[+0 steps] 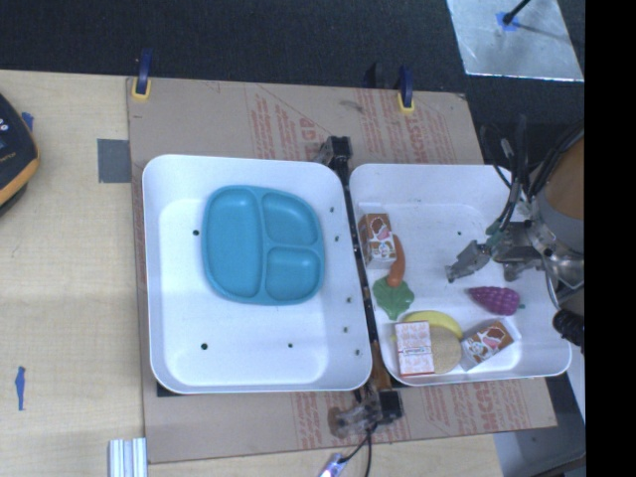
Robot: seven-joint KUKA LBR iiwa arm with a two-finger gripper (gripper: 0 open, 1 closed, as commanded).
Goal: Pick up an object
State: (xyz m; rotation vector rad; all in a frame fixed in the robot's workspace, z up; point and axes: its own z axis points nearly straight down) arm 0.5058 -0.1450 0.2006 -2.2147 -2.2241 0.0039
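My gripper (471,258) hangs over the right part of the right bin (447,189), open, with nothing between its fingers. A purple bunch of grapes (494,299) lies just below and right of it. Further left in that bin are a small brown-and-white packet (377,238), an orange carrot (397,262) with its green top (394,297), a yellow banana (434,320), a red-and-white box (414,350), a round cracker (448,352) and a snack packet (489,342) along the front wall.
The left bin (179,356) holds a blue divided plate (263,243). The arm (556,217) with its cables comes in over the right bin's right wall. Both bins sit on a cardboard sheet (248,107) held by clips.
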